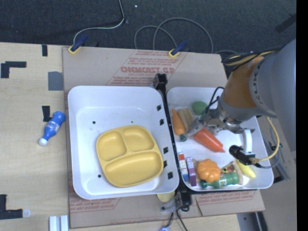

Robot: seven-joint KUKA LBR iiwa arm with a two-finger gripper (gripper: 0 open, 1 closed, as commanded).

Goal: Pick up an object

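Two shallow white bins are sitting side by side, and the pincer (198, 126) is hanging low over the right bin (265, 179), close to its left half. The wrist and the orange band of the arm (250, 88) are covering the pincer from above and to its right, so whether it is spread or pressed together cannot be told. They are also hiding most of the bin's far right corner.

An orange carrot (210, 140) is lying just below the pincer and a little to its right. Whether the two are touching is hard to make out. The carrot's long axis is running on a slant, with the thick end nearest the pincer and the pointed tip aiming away from it, down and to the right.

A second orange piece (178, 122) is lying just left of the pincer, its length running nearly straight up and down the view. A green ball (199, 107) is resting just above the pincer, with the arm partly cutting off its right side.

Well below the pincer, a small orange pumpkin (208, 170), a green bottle (226, 179) on its side and some small boxes (187, 168) are crowding the near edge of the bin. A yellow banana (246, 170) is showing beyond them to the right, part of it hidden behind a black cable end.

Far to the pincer's left, a yellow divided plate (130, 156) is lying in the left bin (82, 105). Farther left still, a blue bottle (52, 127) is lying on the bench.
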